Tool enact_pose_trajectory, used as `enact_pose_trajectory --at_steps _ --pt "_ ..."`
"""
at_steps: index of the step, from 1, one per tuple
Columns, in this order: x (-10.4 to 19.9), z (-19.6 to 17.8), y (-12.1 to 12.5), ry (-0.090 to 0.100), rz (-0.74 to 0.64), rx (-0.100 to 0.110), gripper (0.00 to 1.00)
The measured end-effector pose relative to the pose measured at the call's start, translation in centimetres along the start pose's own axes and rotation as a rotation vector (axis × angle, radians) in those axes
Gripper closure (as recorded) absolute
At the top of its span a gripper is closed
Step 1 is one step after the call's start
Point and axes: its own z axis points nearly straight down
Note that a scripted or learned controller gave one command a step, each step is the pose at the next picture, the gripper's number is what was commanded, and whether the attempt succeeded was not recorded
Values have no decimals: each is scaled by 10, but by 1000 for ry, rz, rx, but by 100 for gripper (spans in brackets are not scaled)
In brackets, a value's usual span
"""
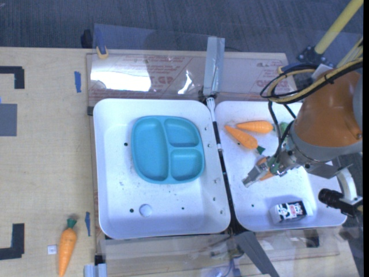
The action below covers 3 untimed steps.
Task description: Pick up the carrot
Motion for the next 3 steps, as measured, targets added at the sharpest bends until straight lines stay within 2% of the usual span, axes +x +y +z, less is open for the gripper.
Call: enact_pose_trajectory --at_steps 1,2,3 --pt "-58 43 27 -3 322 -4 0" --pt "-55 95 -10 -2 478 -10 0" --pt "-69 92 62 -1 832 -5 0"
